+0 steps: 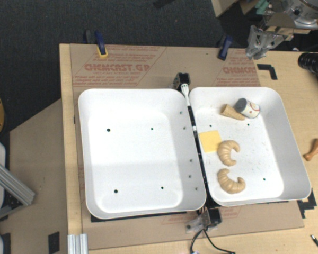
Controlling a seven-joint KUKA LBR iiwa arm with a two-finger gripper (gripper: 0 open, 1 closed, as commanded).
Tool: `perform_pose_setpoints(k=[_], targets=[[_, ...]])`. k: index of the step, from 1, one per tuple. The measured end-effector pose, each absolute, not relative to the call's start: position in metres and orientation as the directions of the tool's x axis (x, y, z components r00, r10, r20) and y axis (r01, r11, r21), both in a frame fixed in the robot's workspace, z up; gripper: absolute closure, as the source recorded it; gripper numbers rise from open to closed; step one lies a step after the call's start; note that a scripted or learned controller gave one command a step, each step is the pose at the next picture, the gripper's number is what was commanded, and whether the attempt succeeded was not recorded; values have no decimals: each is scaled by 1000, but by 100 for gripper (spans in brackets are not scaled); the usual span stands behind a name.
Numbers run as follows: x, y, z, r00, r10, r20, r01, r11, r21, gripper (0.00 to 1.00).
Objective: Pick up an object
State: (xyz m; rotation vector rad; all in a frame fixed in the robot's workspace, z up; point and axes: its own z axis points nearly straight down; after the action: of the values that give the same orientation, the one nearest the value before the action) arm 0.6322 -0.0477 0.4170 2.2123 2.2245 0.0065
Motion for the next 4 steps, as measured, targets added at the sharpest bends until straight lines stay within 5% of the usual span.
perform_pose_setpoints(k=[1, 2, 3, 4], targets=[[590, -2, 449, -6, 1000, 2, 1000, 6, 3, 100], [538, 41, 542, -7, 1000, 2, 1000, 7, 12, 100], [488, 100, 536, -8, 1000, 1, 1000, 8, -3, 100], [490, 96, 535, -1, 1000, 0, 1000, 1, -2, 0]])
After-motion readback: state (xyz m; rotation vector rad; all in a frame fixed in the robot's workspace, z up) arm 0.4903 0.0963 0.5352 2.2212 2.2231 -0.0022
